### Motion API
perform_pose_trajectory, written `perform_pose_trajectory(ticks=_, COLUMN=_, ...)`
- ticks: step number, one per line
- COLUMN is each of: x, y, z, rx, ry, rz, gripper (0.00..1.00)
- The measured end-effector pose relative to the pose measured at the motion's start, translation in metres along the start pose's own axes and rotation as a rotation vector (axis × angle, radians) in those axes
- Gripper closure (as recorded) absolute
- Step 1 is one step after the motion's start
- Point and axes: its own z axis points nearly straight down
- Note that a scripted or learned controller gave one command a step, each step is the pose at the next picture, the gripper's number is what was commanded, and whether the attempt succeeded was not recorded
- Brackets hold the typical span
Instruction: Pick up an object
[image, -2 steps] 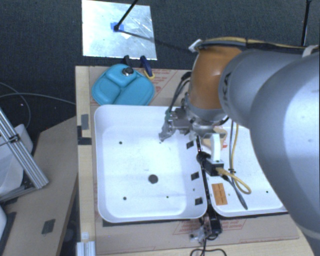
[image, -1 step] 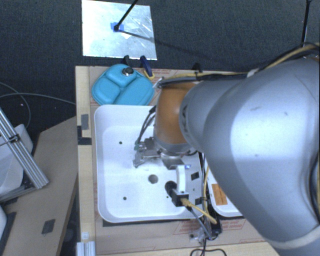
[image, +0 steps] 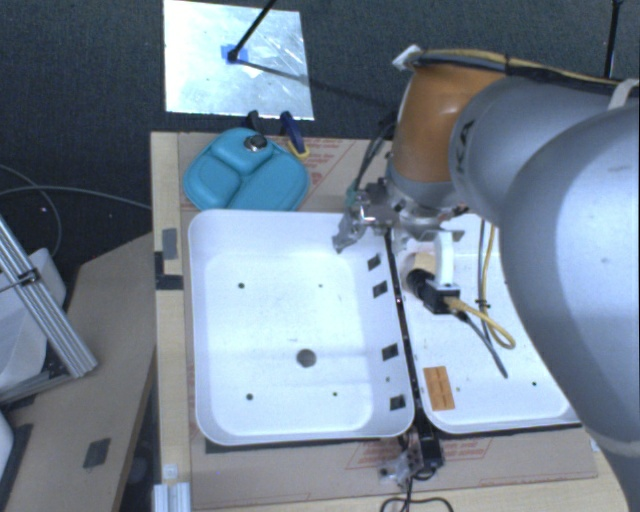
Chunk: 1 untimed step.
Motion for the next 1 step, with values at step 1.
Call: perform_pose_trajectory(ticks=1, x=0.0507, y=-0.0618, z=-0.0641, rx=0.01, ry=0.007, rz=-0.014, gripper=0.0)
